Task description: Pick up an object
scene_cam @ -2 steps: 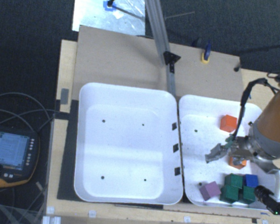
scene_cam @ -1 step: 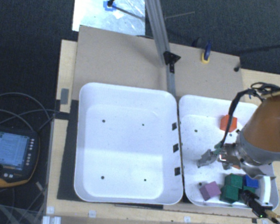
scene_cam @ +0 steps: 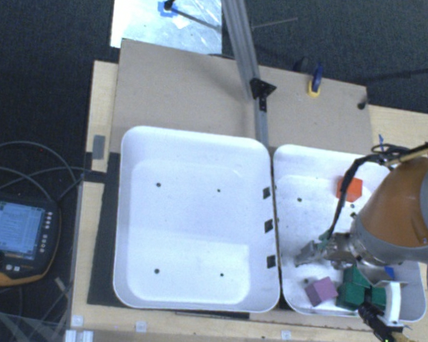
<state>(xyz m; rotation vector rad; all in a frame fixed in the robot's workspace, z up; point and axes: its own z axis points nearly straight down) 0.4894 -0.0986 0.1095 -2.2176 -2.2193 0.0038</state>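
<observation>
My gripper (scene_cam: 310,256) hangs low over the near part of the right bin (scene_cam: 300,173), its grey fingers pointing left. Just below it a purple block (scene_cam: 322,290) lies on the bin floor, apart from the fingers. A green object (scene_cam: 353,289) sits to the right of the purple block, partly under my wrist. An orange block (scene_cam: 350,188) lies further back in the same bin, partly hidden by the arm. Nothing shows between the fingers.
The left bin (scene_cam: 193,218) stands beside the right one, with a divider edge (scene_cam: 269,226) between them. A grey pole (scene_cam: 242,38) slants over the bench's back. A teach pendant (scene_cam: 8,238) lies on the floor at the left.
</observation>
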